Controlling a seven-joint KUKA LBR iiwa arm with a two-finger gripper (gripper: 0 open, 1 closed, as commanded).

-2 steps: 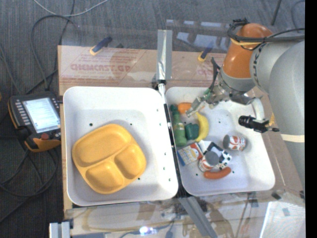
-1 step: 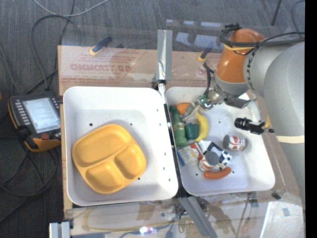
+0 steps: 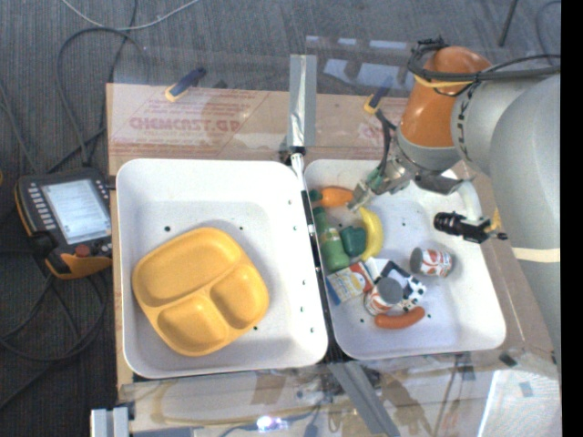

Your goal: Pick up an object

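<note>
Your gripper (image 3: 369, 192) sits right of frame centre, above the carrot (image 3: 333, 196) and banana (image 3: 370, 230) in the right bin (image 3: 474, 330). You cannot tell its finger state. Crowded items risk a double grab or a slip against the bin wall.

One fixed camera is looking down from above the surface (image 3: 209, 121) at a slant, taking in both white bins side by side: the left bin (image 3: 173, 185) and the right bin (image 3: 474, 312). It is sitting far enough back that surrounding floor (image 3: 137, 53) is showing, and the arm (image 3: 510, 153) is entering from the frame's right.
</note>
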